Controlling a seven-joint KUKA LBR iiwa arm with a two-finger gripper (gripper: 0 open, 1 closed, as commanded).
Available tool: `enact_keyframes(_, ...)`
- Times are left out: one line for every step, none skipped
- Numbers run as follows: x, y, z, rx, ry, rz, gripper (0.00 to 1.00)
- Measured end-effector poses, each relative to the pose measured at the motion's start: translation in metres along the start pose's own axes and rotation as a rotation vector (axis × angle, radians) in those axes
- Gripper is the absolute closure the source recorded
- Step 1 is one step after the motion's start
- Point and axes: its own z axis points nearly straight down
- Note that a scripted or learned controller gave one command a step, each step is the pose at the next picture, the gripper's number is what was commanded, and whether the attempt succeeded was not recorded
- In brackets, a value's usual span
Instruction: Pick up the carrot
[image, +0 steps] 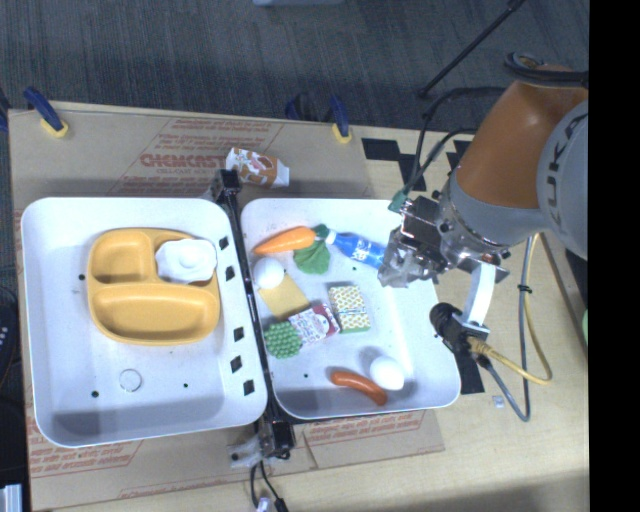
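The metal end effector (403, 262) is seen over the right bin's (425, 388) right side, beside a blue bottle (358, 248); how far it is opened cannot be told. The tapered orange carrot (284, 240), with green leafy top, is lying well apart at the bin's upper left.

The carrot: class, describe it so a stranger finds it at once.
Look in the right white bin, near its top left corner. The carrot lies there, orange and tapered, with a green leafy end beside the blue bottle; the sausage is redder, lower.
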Motion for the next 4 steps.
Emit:
enact_keyframes(-0.048,-0.008,0.082,0.004,0.000,0.034,1.00)
enact_keyframes(-0.096,0.015,0.035,0.002,0.001,0.157,1.00)
enact_keyframes(-0.098,0.016,-0.010,0.001,0.001,0.248,1.00)
enact_keyframes(-0.062,-0.002,0.090,0.005,0.001,0.379,1.00)
